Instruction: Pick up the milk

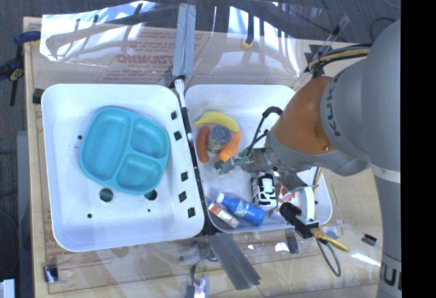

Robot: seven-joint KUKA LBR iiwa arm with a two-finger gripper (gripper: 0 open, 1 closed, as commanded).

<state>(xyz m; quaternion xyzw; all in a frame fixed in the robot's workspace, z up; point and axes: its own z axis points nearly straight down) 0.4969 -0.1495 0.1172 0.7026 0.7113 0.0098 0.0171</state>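
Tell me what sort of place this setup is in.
Probably a robotics lab bench: a grey and orange arm reaches over two white bins, toy food fills the right bin, and loose cables run around.

Materials and finishes. The two bins (116, 232) are showing smooth white moulded plastic with a soft sheen. The divided tray (126, 149) is presenting matt turquoise plastic. The banana (216, 118) and carrot (229, 146) beside the tray's bin are looking like glossy plastic toys. The blue bottle (244, 210) is reflecting light as slick plastic. The milk (264, 191) is appearing as a printed black-and-white carton. The arm (361, 112) is displaying satin grey casing and a glossy orange band. Clear shiny sheeting (225, 31) is covering the counter's brown cardboard (143, 58).
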